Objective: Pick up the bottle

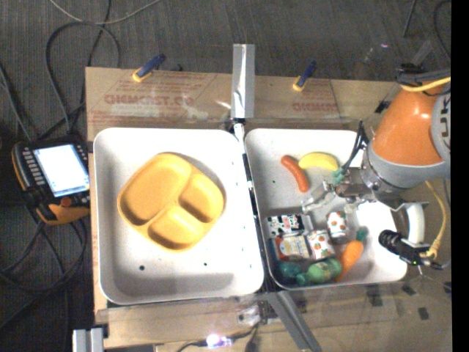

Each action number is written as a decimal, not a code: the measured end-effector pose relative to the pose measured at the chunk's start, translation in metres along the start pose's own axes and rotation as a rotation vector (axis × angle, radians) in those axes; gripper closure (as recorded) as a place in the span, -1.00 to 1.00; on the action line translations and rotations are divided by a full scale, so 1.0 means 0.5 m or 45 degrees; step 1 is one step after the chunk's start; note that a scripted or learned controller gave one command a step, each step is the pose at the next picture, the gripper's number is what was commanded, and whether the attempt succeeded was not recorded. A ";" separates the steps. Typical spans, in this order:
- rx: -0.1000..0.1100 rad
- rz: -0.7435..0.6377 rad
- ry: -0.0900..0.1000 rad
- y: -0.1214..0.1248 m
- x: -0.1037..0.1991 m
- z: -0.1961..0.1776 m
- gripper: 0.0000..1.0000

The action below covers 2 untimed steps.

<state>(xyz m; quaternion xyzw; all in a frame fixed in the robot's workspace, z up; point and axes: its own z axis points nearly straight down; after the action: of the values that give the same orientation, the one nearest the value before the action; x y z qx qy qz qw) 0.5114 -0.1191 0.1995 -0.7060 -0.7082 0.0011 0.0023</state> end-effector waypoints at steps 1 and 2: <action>-0.001 -0.140 -0.001 0.064 0.032 0.105 -1.00; 0.001 -0.069 -0.002 -0.031 0.298 0.035 -1.00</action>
<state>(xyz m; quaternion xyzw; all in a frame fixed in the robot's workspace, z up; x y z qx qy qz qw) 0.4955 0.0297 0.1824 -0.6865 -0.7271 0.0019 0.0021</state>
